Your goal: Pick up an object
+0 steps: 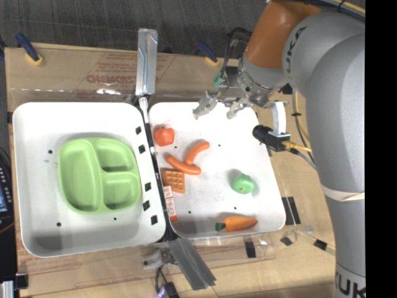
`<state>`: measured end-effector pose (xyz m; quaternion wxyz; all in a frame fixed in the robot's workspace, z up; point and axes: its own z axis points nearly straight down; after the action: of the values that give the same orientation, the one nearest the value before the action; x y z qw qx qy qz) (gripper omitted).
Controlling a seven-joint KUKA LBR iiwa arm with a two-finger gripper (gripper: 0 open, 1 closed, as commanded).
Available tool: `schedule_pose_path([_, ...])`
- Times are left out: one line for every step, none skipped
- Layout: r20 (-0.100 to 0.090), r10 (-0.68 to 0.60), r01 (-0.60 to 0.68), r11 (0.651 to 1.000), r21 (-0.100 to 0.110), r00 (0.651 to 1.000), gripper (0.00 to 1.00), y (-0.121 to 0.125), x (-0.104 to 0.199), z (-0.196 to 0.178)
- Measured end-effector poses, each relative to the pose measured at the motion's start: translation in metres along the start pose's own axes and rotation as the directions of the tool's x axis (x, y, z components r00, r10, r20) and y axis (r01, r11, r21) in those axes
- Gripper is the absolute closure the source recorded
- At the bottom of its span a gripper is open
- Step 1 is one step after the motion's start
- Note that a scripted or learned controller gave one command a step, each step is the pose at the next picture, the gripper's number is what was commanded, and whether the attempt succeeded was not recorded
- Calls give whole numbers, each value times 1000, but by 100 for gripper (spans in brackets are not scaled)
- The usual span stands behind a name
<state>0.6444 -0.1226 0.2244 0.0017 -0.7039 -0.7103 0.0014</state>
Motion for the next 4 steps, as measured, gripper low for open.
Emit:
schedule_pose_path([0,151,-151,989,0,989,0,-63,15,133])
schedule_pose_path([-1,30,-30,1000,0,1000,0,-107,33,134])
schedule_pose_path([0,88,-88,996,-2,996,0,-17,31,133])
schedule_pose_path([-1,84,-84,996,1,996,100,-17,31,123])
